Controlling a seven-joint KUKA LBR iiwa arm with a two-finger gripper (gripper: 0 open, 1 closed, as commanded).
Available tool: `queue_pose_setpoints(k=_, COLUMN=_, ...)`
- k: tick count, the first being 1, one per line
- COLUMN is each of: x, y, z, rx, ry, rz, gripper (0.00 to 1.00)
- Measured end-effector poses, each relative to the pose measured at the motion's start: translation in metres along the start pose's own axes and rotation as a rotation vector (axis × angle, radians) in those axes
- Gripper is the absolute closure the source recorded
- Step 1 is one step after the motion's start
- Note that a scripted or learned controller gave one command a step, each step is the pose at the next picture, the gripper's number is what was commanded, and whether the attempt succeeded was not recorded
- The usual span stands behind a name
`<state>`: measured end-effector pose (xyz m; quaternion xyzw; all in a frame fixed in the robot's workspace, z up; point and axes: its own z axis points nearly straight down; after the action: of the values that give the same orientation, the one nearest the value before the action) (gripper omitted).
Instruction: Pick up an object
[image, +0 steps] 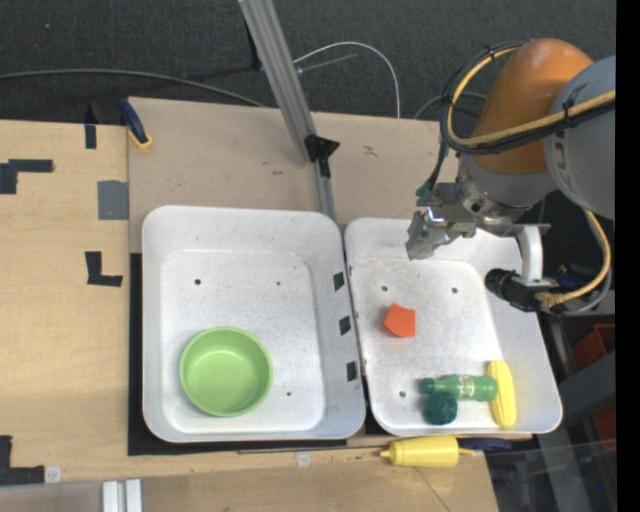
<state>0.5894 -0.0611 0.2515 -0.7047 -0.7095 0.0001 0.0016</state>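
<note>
While the grey arm's two-finger metal gripper (428, 240) hangs over the far edge of the right-hand shallow white plastic bin (520, 300), nothing shows between its fingers, and whether the jaws are spread or pressed together cannot be told from this slant. Nearest to it lies a small orange block (400, 321) with flat faces and crisp corners, resting apart from the gripper toward the bin's middle. Along the near edge of that bin sit a dark green plastic bottle (455, 390) lying on its side, with a darker green rounded lump touching its lower left, and a smooth yellow banana-shaped toy (502, 392) just beside the bottle by the near right corner. A glossy lime-green round bowl (226, 371) stands in the near left corner of the left-hand white bin (250, 240). Both bins look speckled and matte.
</note>
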Motion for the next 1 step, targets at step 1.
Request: queue_pose_setpoints(k=1, x=0.0527, y=-0.0104, z=0.0008, rx=0.001, ry=0.0, rz=0.0, gripper=1.0)
